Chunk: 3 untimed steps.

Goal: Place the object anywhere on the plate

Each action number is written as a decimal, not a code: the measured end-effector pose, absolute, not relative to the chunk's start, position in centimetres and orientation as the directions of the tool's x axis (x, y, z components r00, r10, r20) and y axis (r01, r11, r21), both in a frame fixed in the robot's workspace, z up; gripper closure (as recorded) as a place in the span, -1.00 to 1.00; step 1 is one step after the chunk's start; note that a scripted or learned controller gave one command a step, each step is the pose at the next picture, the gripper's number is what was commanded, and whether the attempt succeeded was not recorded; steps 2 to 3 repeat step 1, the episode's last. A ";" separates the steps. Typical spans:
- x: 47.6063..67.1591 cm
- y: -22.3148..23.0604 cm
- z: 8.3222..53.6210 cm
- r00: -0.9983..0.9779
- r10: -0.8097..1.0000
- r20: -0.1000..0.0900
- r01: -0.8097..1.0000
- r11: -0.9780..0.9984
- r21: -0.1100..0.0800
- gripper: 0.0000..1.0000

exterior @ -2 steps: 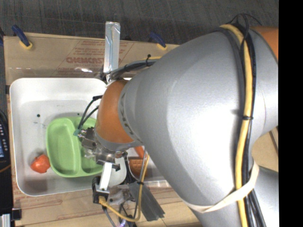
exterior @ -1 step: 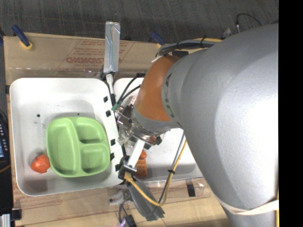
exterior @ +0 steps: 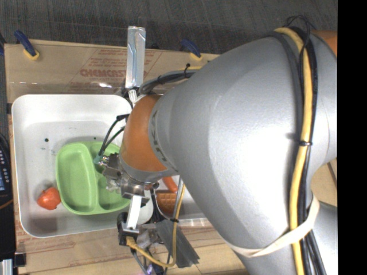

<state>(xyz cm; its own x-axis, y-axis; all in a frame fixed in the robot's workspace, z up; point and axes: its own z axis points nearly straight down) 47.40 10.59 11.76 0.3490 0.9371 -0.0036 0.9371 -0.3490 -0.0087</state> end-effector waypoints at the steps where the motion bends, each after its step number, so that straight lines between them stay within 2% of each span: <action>1: 48.4 3.7 19.1 0.214 0.977 0.000 0.977 -0.214 -0.003 1.00; 3: 48.4 3.7 19.1 0.214 0.977 0.000 0.977 -0.214 -0.003 1.00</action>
